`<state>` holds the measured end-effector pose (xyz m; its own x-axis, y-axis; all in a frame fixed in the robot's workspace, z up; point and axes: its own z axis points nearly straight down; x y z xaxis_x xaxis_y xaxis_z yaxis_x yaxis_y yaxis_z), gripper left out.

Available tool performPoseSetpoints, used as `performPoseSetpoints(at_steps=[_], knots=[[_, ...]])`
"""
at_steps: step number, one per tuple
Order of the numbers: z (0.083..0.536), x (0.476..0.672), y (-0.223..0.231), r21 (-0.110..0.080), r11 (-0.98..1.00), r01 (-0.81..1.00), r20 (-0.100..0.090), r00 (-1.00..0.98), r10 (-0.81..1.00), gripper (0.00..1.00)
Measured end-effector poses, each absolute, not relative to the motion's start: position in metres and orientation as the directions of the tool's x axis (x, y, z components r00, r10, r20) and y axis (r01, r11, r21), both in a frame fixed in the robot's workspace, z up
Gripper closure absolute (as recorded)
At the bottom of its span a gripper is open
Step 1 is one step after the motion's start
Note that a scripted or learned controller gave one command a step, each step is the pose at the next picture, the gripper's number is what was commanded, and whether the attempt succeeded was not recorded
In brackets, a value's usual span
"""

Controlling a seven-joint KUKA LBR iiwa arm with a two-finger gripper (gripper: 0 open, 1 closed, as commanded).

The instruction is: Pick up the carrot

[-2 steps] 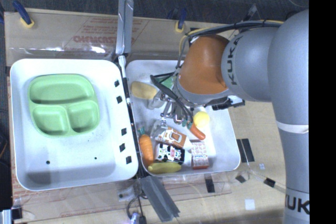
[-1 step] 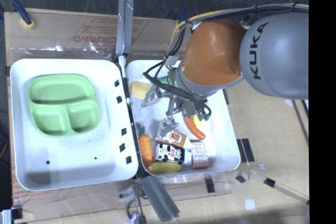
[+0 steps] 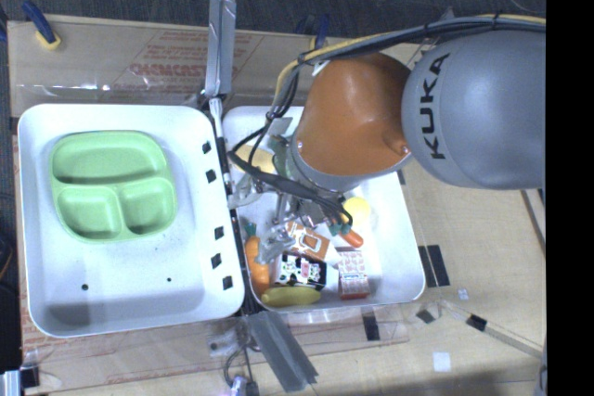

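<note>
Pale tabletop (image 3: 483,292) carrying two white bins; left bin (image 3: 56,292) holding green tray (image 3: 113,183). Carrot (image 3: 256,266) lying at near-left edge of cluttered right bin (image 3: 408,264), beside patterned packet (image 3: 302,271). Likely light, stiff, smooth; pinching across mid-body looking best. Gripper (image 3: 278,232) hovering just right of carrot, slightly farther back; finger state impossible to tell.

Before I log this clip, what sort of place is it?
Probably a robotics lab bench for pick tests: a KUKA arm reaches over two white bins, one holding a green divided tray, the other toy food such as a carrot.
</note>
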<state>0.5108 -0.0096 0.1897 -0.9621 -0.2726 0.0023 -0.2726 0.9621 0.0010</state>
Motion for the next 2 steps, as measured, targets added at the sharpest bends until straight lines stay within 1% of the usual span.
performPoseSetpoints(at_steps=[1, 2], knots=[[0.1918, 0.4925, 0.0451, 0.001, 0.968, -0.252, 0.004, -0.968, -0.252, 0.0], [0.1892, 0.4841, 0.0391, 0.001, 0.94, -0.342, 0.005, -0.94, -0.342, 0.0]])
